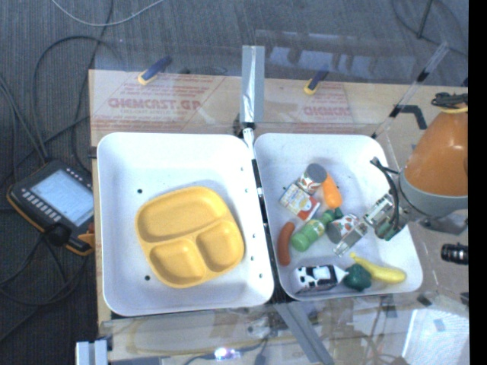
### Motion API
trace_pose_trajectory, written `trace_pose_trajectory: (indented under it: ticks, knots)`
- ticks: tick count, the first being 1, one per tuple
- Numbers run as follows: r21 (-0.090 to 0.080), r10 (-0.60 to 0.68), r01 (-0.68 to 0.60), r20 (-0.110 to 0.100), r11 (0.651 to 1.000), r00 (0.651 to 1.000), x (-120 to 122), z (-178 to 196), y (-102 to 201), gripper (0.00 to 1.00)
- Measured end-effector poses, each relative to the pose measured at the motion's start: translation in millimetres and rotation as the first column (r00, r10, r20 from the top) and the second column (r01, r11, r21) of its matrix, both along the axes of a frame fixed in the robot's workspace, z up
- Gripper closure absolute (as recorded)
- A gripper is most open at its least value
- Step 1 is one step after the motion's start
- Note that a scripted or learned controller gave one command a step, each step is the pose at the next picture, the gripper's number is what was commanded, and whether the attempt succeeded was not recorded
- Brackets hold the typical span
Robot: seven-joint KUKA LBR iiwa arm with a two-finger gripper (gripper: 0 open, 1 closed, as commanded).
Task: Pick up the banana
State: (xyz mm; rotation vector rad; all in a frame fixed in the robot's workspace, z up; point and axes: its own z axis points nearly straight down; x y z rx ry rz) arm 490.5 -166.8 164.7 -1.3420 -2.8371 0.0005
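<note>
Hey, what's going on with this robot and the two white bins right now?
A grey and orange robot arm reaches into the right bin, which holds a jumble of toy food. Its gripper is low over the pile, just above the banana, which lies near the bin's front right corner beside a green toy. The banana is still lying in the bin, not between the fingers. The left bin holds a yellow divided plate.

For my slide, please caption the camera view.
Pincer hovers above the banana in the right bin; yellow tray in the left bin.
</note>
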Motion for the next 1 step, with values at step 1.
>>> trace_pose_trajectory:
  ticks: [1]
  knots:
    - [0.001, -0.061, 0.061, 0.000, 0.998, 0.998, 9.0, 7.5, 4.6, 0.00]
